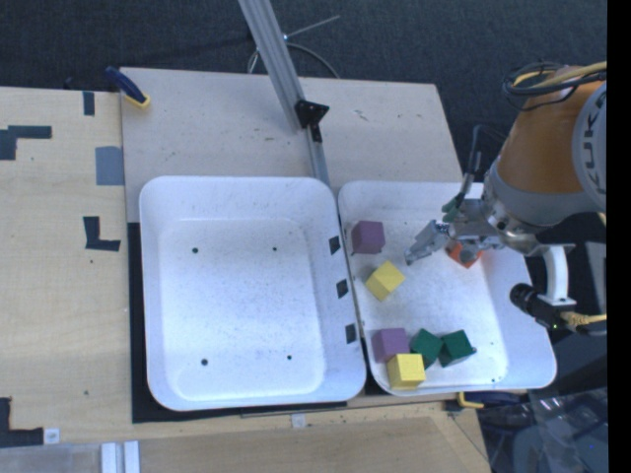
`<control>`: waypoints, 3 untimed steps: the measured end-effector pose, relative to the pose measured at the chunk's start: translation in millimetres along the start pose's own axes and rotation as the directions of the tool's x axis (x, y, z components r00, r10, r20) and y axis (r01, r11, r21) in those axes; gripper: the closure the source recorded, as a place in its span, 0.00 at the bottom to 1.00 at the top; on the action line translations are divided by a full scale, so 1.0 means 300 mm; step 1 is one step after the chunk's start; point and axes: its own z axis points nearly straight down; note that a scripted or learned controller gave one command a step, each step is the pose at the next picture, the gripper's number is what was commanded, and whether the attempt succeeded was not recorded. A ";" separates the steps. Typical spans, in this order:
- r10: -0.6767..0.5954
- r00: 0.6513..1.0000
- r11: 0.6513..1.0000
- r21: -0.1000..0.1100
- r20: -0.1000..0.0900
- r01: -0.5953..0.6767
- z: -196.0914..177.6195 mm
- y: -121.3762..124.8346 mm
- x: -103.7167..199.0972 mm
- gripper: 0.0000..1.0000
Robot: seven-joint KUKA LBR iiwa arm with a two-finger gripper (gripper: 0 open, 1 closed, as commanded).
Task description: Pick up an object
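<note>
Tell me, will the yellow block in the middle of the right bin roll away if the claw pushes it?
Probably not. The yellow block looks like a cube with flat faces, so it would likely slide, not roll. It looks small and light, so a nudge may skid it across the smooth white bin. It seems stiff, not squishy.

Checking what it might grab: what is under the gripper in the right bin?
A small orange-red object peeks out beneath the gripper, on the right bin floor. The gripper covers most of it, so its shape and any grasp cannot be seen.
</note>
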 end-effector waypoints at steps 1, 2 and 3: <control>0.002 1.000 1.000 -0.004 0.004 -0.002 0.443 0.116 -0.148 0.00; 0.000 1.000 1.000 0.001 0.001 0.000 0.408 0.110 -0.139 1.00; 0.000 1.000 1.000 -0.001 0.001 0.000 0.389 0.153 -0.179 1.00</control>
